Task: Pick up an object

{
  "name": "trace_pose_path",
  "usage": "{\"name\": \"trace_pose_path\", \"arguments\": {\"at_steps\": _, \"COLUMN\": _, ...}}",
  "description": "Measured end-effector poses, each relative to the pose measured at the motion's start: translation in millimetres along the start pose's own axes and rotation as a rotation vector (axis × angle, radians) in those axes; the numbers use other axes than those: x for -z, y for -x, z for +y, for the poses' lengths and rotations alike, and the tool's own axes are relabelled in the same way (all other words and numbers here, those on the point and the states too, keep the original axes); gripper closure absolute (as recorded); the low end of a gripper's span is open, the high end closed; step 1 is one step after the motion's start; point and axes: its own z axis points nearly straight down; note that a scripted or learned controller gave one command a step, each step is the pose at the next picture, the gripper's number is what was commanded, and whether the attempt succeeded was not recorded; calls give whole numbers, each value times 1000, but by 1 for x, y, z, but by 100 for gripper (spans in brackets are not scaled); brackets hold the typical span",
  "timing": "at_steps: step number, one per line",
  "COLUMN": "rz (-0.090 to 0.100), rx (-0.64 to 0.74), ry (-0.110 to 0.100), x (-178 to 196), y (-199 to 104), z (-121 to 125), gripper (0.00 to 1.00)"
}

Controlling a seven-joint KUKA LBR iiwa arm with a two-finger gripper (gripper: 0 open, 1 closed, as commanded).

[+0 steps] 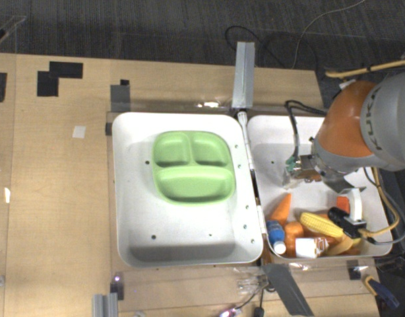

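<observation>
In the right bin (pixel 272 144), a corn cob (pixel 320 224) lies pointing lower right; the hand's (pixel 300 172) grip is unclear; wooden surface (pixel 51 197), dark carpet beyond

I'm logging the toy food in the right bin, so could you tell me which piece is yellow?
The corn cob, lying on its side near the bin's front edge. The carrot and the other pieces beside it are orange.

Yellow corn cob (pixel 320 224) lying tilted, right bin's near end.
</observation>
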Motion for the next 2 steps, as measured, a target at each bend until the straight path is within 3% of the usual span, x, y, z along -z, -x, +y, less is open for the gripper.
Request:
{"name": "trace_pose_path", "arguments": {"at_steps": 1, "rz": 0, "rx": 0, "ry": 0, "x": 0, "y": 0, "z": 0, "gripper": 0}}
{"name": "trace_pose_path", "arguments": {"at_steps": 2, "rz": -2, "rx": -59, "ry": -3, "x": -10, "y": -6, "z": -64, "gripper": 0}}
